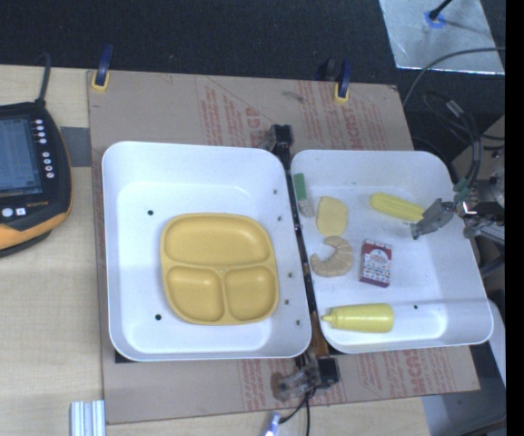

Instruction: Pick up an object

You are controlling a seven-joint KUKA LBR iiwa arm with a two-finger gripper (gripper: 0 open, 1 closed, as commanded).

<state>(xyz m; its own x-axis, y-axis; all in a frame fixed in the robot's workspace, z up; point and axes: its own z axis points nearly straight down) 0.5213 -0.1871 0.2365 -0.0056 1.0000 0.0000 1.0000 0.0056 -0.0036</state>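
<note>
Camera view locates the gripper (432, 218) at the right bin's (443, 330) right side, nothing visibly held, with the corn cob (397, 207) just left, its long axis pointing toward it.

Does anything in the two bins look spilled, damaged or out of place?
Nothing stands out. The yellow tray lies flat in the left bin. In the right bin, the mustard bottle, corn cob, small red box and food pieces lie apart, with no spill. The gripper is at the right edge.
</note>
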